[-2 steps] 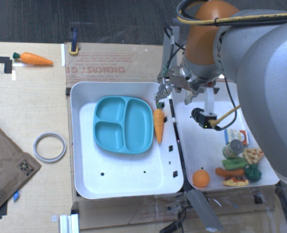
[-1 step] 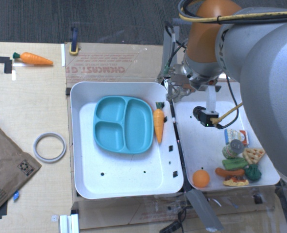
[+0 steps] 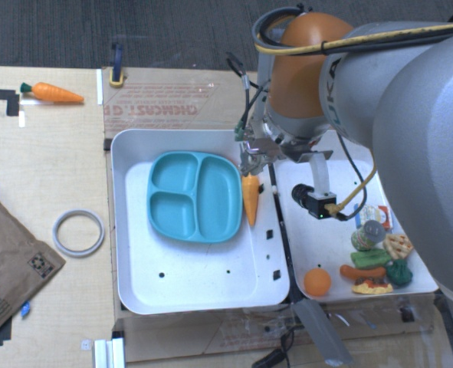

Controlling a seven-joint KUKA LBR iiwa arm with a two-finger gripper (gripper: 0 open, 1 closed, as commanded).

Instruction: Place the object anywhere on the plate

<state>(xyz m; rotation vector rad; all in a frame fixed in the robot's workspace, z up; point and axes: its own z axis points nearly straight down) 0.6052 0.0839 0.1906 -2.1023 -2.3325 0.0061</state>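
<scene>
Now the hand (image 3: 251, 167) pinches a tapered orange carrot (image 3: 251, 198) beside the smooth blue three-compartment plate (image 3: 195, 196).

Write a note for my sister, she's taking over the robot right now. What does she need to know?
Gripper: over the left bin's right side, with the top of a toy carrot between its fingers; the carrot hangs point down.
Plate: blue, three compartments, lying in the left bin. The carrot is just off its right rim, maybe touching the edge.
Done: the carrot looks picked up and carried next to the plate.
Left: move it a little to the left over the plate, lower it, let go.
Other toy foods sit in the right bin, and another carrot lies on the bench at far left.
</scene>
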